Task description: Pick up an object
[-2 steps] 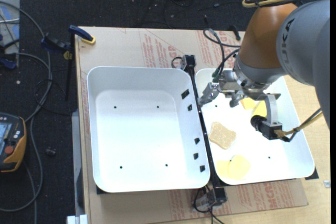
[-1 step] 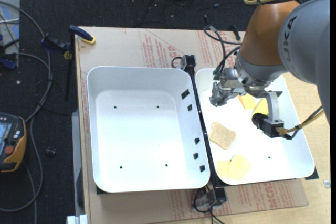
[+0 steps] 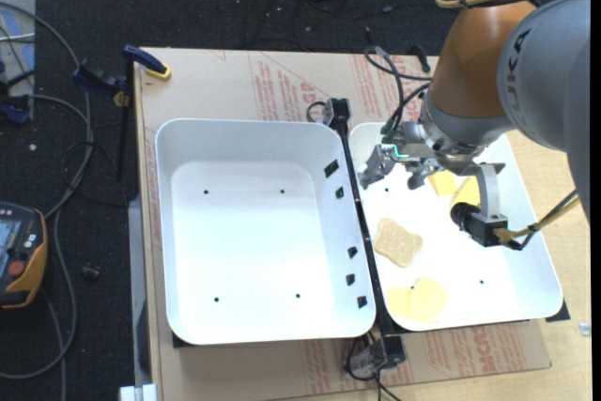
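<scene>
On the left of the surface (image 3: 235,75) sits the left bin (image 3: 254,230), a shallow white tray with a few small dark dots on its floor. A row of black clips (image 3: 349,230) runs along the seam where it meets the right bin (image 3: 526,282).

In the right bin, a slice of bread (image 3: 398,242) lies flat near the bin's left wall, about midway down. Below it and slightly right, a pale yellow round piece (image 3: 420,299) rests near the bin's front edge. Another yellow piece (image 3: 448,186) lies farther up and right, partly hidden by the arm.

The gripper (image 3: 399,166) hangs over the upper left part of the right bin, and its fingers (image 3: 377,170) appear spread, with nothing between them. The slice of bread lies below the fingers in the view, near but clearly apart from them. The upper yellow piece is just to the right of the fingers, not between them; whether anything touches it cannot be told.

The arm (image 3: 507,70), grey with an orange band, comes in from the upper right, and a small black part (image 3: 479,225) hangs from it over the right half of the bin.
</scene>
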Tool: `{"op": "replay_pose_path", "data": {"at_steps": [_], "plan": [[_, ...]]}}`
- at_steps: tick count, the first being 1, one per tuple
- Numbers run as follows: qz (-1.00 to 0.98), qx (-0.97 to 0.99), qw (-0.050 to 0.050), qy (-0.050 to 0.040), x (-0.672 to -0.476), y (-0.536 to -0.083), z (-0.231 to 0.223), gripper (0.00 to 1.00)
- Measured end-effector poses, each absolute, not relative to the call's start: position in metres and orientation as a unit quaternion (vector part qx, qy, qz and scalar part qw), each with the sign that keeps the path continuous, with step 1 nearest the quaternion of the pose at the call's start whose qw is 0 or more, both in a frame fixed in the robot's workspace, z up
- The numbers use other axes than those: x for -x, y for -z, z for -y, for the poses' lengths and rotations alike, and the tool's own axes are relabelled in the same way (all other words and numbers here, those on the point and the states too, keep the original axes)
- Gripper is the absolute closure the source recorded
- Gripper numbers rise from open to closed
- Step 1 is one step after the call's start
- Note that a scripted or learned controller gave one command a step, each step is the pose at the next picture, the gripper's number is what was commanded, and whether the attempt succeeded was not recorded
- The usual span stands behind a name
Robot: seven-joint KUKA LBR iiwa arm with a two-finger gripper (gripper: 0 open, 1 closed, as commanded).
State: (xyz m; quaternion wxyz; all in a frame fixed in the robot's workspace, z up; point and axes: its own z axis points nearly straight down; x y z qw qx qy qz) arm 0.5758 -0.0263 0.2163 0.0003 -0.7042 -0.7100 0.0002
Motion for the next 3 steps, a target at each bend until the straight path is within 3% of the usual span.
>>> {"op": "replay_pose_path", "data": {"at_steps": [1, 2, 3], "plan": [[0.707, 0.707, 0.001, -0.001, -0.569, -0.187, 0.086, 0.0], [0.707, 0.707, -0.001, 0.0, -0.532, -0.222, 0.138, 0.0], [0.709, 0.705, 0.0, 0.0001, -0.527, -0.225, 0.119, 0.0]]}}
